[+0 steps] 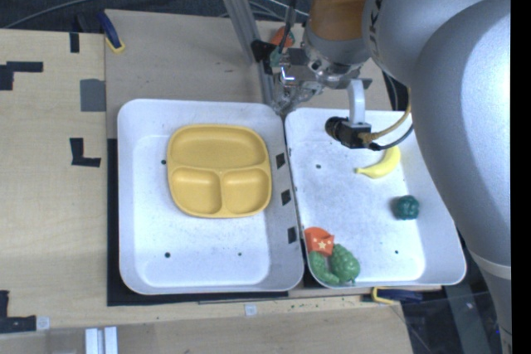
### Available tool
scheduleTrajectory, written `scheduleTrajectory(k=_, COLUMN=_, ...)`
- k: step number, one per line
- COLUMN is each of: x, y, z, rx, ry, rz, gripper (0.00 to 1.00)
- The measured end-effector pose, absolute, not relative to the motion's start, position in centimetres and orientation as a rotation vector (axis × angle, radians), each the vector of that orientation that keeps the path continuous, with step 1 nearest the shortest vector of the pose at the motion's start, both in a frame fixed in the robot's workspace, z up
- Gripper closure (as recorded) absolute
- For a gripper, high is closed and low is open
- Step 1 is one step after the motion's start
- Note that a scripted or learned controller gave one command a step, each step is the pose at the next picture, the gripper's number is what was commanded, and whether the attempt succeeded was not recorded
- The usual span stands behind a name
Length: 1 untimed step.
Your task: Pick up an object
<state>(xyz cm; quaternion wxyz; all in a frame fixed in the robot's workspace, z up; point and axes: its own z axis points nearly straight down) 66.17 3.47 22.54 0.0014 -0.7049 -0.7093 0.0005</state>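
My gripper (284, 98) hangs over the far end of the divider between the two bins, at the back corner of the right bin (431, 261). Nothing shows in its grasp. In the right bin a yellow banana (380, 164) lies near the middle, well to the right of the gripper. A small teal object (406, 207) sits closer to the right wall. At the bin's front left corner an orange-red piece (319, 241) rests against a green leafy toy (336, 265). A yellow divided plate (220, 170) lies in the left bin (141, 261).
The large grey arm (448, 54) covers the right side of the bench and overhangs the right bin's far edge. A slanted metal pole (236, 4) stands behind the bins. Bare white floor lies in front of the plate.
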Motion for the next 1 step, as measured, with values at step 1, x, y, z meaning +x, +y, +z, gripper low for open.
scheduleTrajectory(k=1, x=65.19, y=8.92, z=21.55, rx=-2.211, ry=-2.227, rz=0.002, gripper=1.00)
